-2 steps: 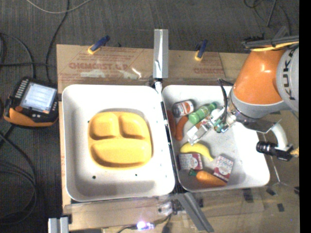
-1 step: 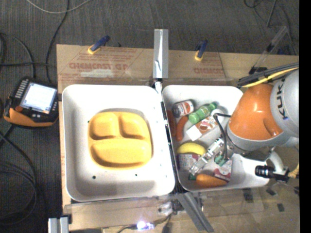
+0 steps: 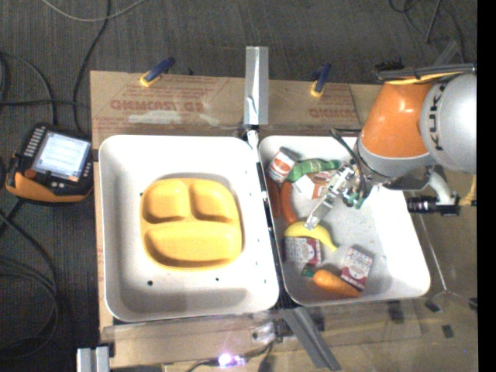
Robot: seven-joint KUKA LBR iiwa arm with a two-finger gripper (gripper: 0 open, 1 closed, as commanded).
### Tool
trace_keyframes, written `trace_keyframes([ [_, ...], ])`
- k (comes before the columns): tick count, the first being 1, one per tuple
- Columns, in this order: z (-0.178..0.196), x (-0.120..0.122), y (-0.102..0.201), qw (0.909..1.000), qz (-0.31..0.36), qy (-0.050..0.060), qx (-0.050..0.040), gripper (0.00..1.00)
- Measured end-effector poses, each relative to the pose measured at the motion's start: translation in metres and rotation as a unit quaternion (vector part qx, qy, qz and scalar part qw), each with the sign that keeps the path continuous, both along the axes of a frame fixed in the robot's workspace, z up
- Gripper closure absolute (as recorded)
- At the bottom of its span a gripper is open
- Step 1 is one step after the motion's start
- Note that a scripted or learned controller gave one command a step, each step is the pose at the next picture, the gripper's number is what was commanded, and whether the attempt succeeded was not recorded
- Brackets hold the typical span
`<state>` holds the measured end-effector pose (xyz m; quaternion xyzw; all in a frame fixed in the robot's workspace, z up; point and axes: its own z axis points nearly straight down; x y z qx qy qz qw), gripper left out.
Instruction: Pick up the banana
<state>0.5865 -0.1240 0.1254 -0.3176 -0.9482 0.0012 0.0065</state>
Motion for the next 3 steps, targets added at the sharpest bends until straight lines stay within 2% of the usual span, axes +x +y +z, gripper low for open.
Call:
trace_keyframes([
  [1,-0.032,-0.036,0.018,0.9991,-0.037,-0.018,-0.0031,0.0],
  [2,-0.027,-0.036,0.02,0.9992,-0.038,-0.014,0.0001,1.0],
  [3,0.071,0.02,0.065,0.9968,-0.08,-0.004,-0.0023,1.0],
])
